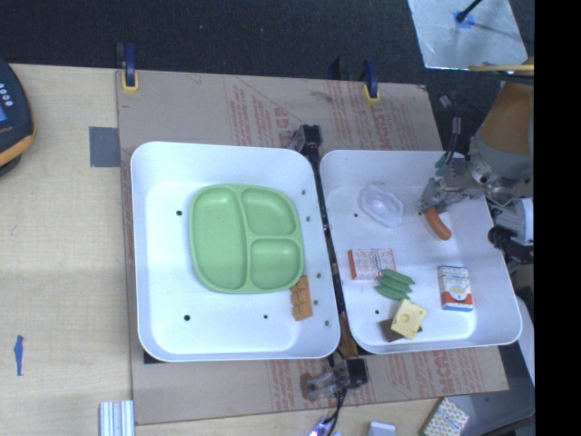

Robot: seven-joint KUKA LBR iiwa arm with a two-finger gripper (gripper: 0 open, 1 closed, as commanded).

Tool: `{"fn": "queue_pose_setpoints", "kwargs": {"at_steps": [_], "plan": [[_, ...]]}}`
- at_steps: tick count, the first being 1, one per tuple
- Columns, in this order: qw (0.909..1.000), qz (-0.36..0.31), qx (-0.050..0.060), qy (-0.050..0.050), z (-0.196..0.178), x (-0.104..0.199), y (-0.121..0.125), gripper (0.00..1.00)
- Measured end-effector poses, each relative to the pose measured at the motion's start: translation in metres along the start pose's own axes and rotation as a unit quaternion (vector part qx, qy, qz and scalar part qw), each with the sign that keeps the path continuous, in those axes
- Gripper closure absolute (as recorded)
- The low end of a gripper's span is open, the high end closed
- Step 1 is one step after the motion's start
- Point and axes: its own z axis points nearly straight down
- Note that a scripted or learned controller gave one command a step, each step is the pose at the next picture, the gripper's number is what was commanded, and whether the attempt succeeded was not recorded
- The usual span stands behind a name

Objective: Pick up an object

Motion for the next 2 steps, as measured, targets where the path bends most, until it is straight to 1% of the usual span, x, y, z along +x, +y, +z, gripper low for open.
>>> {"fn": "queue_pose_setpoints", "kwargs": {"at_steps": [1,2], "plan": [[1.0,0.001,0.003,0.002,-0.039,0.061,-0.086,1.0],[1.0,-0.003,-0.005,0.002,-0.123,0.143,-0.071,1.0]]}}
